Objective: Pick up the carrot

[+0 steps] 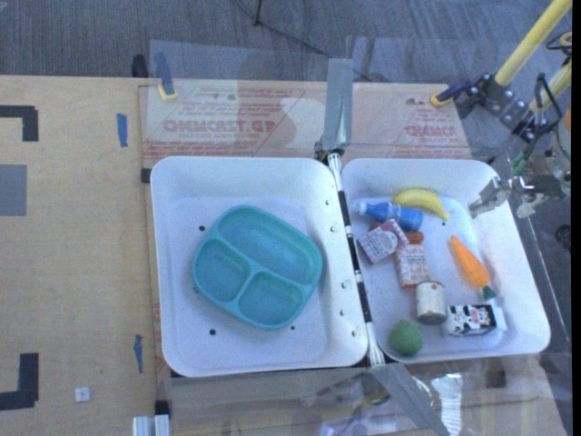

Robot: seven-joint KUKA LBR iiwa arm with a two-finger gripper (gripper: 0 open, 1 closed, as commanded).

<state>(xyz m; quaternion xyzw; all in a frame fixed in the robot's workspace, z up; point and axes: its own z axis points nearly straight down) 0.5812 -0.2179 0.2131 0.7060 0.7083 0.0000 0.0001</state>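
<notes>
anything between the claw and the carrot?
No. In the camera view, bare white bin floor separates the claw at the right bin's upper right from the carrot below it.

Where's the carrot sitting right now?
The carrot lies in the right bin, near that bin's right wall, with the banana up-left of it and the small milk carton just below its green tip.
</notes>
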